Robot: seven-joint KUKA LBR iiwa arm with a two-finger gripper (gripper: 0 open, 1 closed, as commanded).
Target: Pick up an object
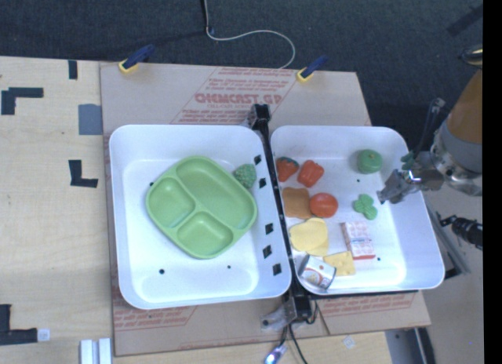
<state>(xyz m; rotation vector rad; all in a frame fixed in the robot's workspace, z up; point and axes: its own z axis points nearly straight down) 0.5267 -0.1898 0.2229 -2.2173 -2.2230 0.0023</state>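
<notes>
Over the right edge of the right bin point(396, 139) hangs the gripper point(392, 191), low on the grey arm point(463, 151) that reaches in from the right; from this angle I cannot tell whether it is open or closed, and nothing shows held in it. Just beside it, toward the bin's middle, lies a small green piece point(364, 206), and near the bin's far right corner sits a round green object point(369, 161).

Along the bin's left edge the toys crowd together: a dark-topped orange piece point(286, 169) and a red pepper point(311, 172) toward the far side, then a brown slab point(296, 202) touching a red tomato point(323, 205), then a yellow piece point(308, 235). Toward the near edge lie a white and red packet point(358, 239), a yellow wedge point(341, 263) and a silvery can point(315, 274) at the near left corner.

The left bin point(125, 221) carries a green divided plate point(201, 206), set at a slant, with a small green broccoli-like piece point(246, 174) touching its far right rim. Both bins rest on a cardboard sheet point(227, 96) clipped at its far edge by two clamps point(135, 58).
</notes>
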